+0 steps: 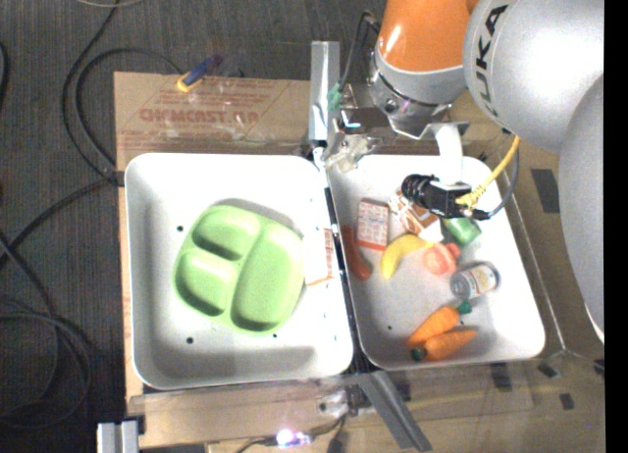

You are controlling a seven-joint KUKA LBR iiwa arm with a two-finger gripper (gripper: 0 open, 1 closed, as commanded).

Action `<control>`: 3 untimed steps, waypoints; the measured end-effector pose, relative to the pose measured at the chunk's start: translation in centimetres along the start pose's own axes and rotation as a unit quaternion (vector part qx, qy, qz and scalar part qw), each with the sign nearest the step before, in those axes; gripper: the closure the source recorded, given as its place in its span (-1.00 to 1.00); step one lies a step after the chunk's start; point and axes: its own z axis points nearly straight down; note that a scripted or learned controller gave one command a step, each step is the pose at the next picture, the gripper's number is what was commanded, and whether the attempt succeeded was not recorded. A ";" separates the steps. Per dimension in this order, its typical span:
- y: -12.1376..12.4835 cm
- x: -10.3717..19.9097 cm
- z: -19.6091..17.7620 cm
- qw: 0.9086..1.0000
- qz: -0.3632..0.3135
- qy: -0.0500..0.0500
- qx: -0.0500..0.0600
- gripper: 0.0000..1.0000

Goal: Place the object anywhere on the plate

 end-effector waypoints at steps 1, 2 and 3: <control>-1.9 1.9 -0.5 0.982 -0.189 0.001 -0.001 1.00; -5.8 6.0 -2.4 0.906 -0.423 0.002 -0.002 1.00; -11.0 7.7 -1.1 0.926 -0.377 0.003 -0.001 1.00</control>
